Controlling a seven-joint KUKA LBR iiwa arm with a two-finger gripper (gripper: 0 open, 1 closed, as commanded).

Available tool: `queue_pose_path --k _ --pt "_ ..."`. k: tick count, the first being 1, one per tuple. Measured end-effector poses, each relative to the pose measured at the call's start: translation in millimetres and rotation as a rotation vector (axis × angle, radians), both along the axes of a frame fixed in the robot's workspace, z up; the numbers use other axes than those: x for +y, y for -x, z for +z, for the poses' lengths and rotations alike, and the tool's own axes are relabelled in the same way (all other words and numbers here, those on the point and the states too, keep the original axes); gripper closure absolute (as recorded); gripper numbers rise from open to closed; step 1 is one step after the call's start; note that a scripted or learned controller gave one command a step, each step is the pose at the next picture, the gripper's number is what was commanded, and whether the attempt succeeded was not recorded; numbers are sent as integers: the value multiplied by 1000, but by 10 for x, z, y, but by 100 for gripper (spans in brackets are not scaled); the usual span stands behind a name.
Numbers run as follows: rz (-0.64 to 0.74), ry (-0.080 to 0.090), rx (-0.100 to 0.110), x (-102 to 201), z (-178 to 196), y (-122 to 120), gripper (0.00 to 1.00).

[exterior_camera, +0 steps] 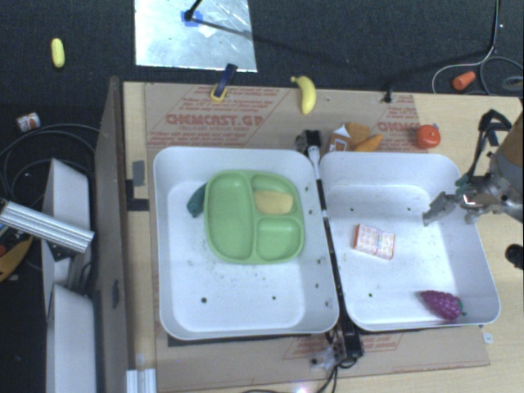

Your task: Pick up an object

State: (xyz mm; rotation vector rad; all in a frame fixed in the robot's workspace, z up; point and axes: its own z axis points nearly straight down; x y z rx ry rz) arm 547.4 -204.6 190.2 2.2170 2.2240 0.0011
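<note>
Gripper aperture cannot be determined; it hangs apart from the red-and-white packet, so descending here risks closing on nothing.

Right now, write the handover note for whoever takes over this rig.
Gripper: over the right bin's right side, nothing seen between its fingers; whether it is open or shut is unclear.
Right bin: a red-and-white packet near the middle, a purple grape bunch in the near right corner.
Left bin: a green divided tray with a yellow item in its upper right compartment, a dark teal item by the tray's left edge.
Done: nothing picked yet.
Left: grasp one object and lift it; the packet lies closest to the gripper.
</note>
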Motion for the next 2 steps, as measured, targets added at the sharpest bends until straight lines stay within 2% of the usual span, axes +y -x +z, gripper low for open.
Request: queue_pose_path --k 1,2 --pt "7 -3 1 570 -755 -508 0" --pt "0 6 -17 1000 -1003 -242 0"
